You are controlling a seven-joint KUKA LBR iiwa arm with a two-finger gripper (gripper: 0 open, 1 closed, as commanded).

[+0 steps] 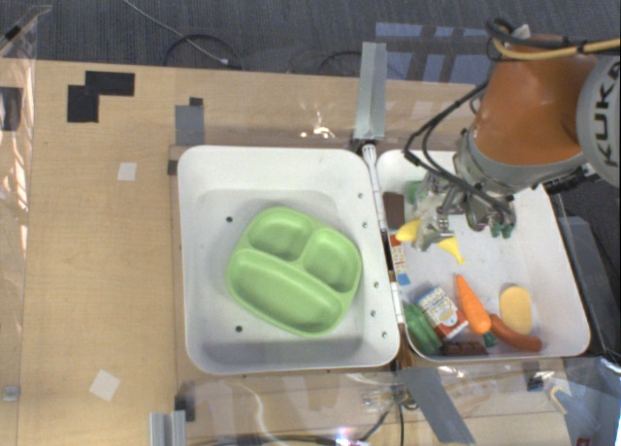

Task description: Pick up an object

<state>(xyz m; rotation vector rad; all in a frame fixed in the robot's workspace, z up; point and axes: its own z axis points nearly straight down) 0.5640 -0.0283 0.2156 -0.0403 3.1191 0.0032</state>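
Green tray (294, 270) x1, left bin (194, 240); jaws (444, 224) state unclear; carrot (473, 305) x1.

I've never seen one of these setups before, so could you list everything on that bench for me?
Bins: two, white, side by side; left bin, right bin.
Divided plate: one, green, three compartments, in the left bin.
Banana: one, yellow, right bin, under the gripper.
Carrot: one, orange, right bin, near the front.
Small carton: one, printed, left of the carrot.
Oval piece: one, yellow, right of the carrot.
Sausage-like piece: one, reddish, front of the right bin.
Green item: one, front left corner, kind unclear.
Arm: one, grey with orange band.
Gripper: one, over the right bin.
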